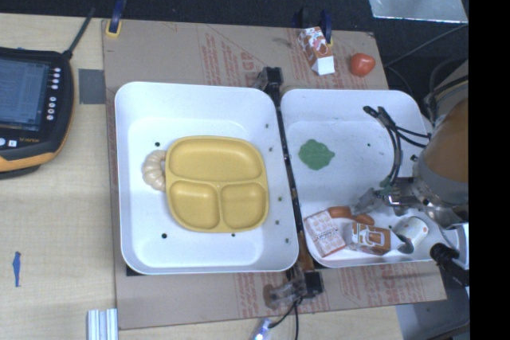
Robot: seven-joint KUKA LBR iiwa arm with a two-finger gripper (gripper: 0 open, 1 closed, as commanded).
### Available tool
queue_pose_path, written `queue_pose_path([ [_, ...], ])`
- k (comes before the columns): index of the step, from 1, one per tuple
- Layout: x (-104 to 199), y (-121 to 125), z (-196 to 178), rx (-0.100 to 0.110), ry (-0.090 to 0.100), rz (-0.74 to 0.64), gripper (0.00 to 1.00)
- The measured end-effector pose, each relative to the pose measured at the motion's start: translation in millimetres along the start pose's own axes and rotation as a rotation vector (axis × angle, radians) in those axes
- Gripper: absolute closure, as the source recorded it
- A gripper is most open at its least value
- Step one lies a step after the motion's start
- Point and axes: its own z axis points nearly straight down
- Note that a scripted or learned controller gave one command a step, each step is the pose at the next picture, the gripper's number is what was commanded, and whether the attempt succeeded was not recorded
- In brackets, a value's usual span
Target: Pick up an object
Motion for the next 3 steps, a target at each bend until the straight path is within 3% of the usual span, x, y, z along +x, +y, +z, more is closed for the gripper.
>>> queue_pose_path([
  [1,1,147,11,-0.003,-0.001,0.002,0.00],
  [2,-5,74,-28,-0.002,-0.001,0.002,0.00],
  [3,-5,74,-38,0.001,-0.001,-0.001,1.00],
])
